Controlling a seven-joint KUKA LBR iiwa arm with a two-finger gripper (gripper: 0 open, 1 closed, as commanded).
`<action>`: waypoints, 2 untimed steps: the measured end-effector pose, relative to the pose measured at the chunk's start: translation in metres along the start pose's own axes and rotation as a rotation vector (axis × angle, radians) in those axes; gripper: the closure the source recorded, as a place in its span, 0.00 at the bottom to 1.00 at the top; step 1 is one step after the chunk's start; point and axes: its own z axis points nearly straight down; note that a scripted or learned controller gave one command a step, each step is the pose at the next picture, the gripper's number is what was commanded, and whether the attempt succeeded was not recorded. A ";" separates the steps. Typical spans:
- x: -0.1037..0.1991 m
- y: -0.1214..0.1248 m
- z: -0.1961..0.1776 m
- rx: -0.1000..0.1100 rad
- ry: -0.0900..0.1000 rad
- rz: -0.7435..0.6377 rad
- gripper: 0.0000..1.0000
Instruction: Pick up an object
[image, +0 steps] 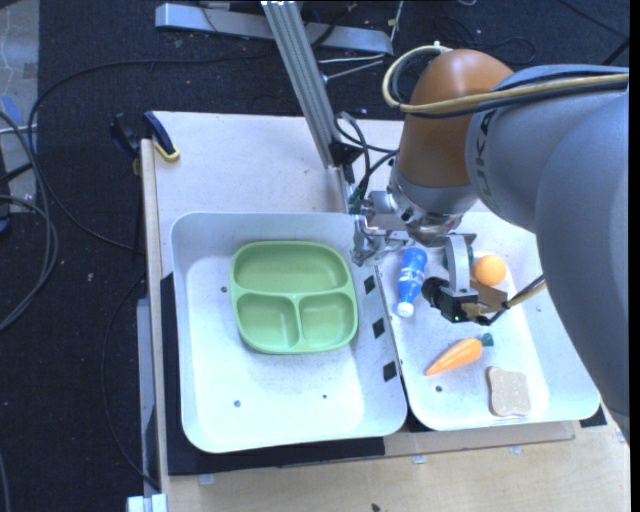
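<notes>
A pale tabletop (250, 160) stood over a dark floor strewn with cables, and it bore two shallow white bins side by side. The left bin (190, 330) held a green divided plate (295, 297). The right bin (560, 390) held a bottle (409, 280), an orange ball (489, 270), a carrot (457, 355) and a slice of bread (509, 391).

The claw (368, 238) hung low at the far end of the wall between the bins, just beside the top of the bottle. Whether it was open or closed could not be told from this angle, and nothing was seen in its hold. The step in hand looked like the approach, with no pick yet made.

The bottle seemed the likeliest target. It lay on its side near the right bin's inner wall, small, blue in the middle and white toward its near end. The next move probably called for a short shift toward the bottle's middle and a descent square across its narrow width, since a round body lying flat could roll away.
</notes>
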 end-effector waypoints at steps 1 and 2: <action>0.056 0.006 0.004 -0.001 0.001 -0.002 1.00; 0.053 0.005 0.004 0.000 0.000 0.003 0.00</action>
